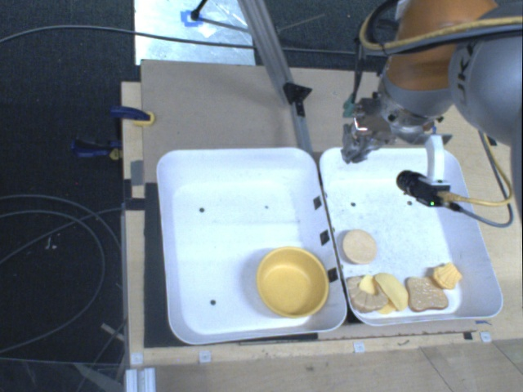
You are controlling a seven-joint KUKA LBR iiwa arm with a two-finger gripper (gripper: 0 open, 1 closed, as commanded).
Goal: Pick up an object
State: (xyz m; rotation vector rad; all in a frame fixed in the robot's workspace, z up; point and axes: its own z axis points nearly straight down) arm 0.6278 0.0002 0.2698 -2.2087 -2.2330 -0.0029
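Left bin: smooth yellow bowl, round, near front right corner. Right bin: flat tan disc by left wall; irregular bread-like pieces along front edge. Gripper over back left corner; finger state cannot tell.

A dark carpeted floor is seen around the desk, whose top is a plain brown board. Black cables are looped over the carpet at the left, and another is run across it near the top. A pale reflective sheet is laid on the floor beyond the desk (a scrap of blue tape is stuck to it). A grey metal pole is slanted across the desk's far edge. Blue-and-yellow clamps are fixed at the desk's left edge.
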